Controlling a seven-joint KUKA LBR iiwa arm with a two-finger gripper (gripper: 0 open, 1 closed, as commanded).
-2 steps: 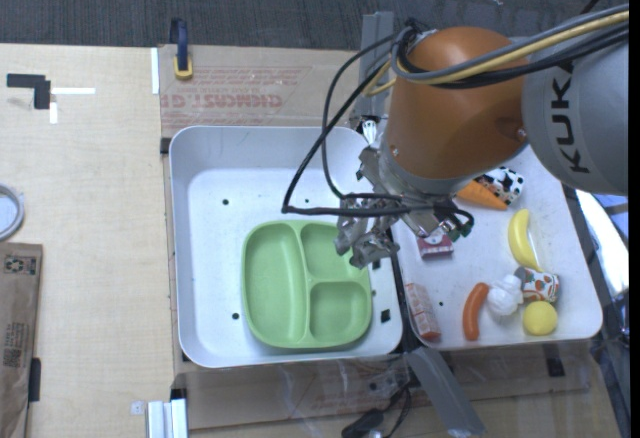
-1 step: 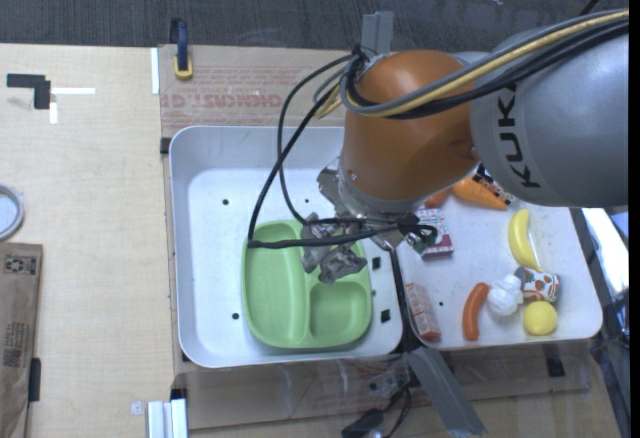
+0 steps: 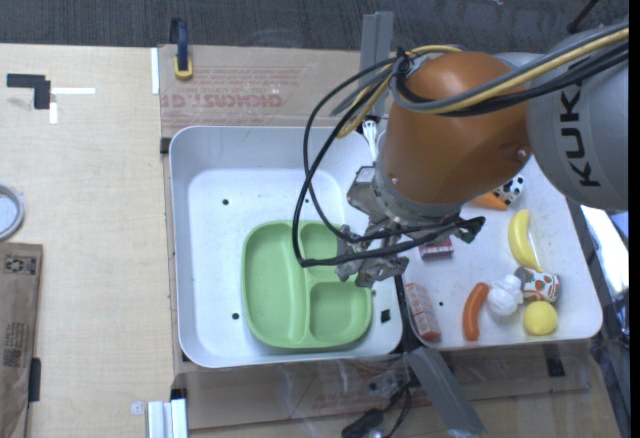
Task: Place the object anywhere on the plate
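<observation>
While my orange wrist hides much of the green plate's [image 3: 285, 291] right edge, my gripper [image 3: 372, 271] hovers there; its grip I cannot tell, nor which object is meant.

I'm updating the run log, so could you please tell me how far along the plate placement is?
Done: the arm has brought its hand over the right edge of the green plate in the left bin. In hand: I cannot see an object in it. Left: the plate's compartments look bare; the banana and carrot lie in the right bin.
</observation>
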